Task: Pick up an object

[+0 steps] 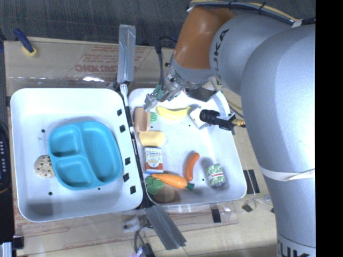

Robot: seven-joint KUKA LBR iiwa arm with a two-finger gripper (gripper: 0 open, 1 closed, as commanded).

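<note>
As nothing sits between them, fingers (153, 101) state: cannot tell | position: far-left corner of right bin (236, 165), over hot dog bun (141, 119), beside banana (172, 112), suggesting approach.

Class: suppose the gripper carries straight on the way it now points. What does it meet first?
Probably the hot dog bun, lying just below-left of the gripper at the right bin's left edge; depth is uncertain.
</note>
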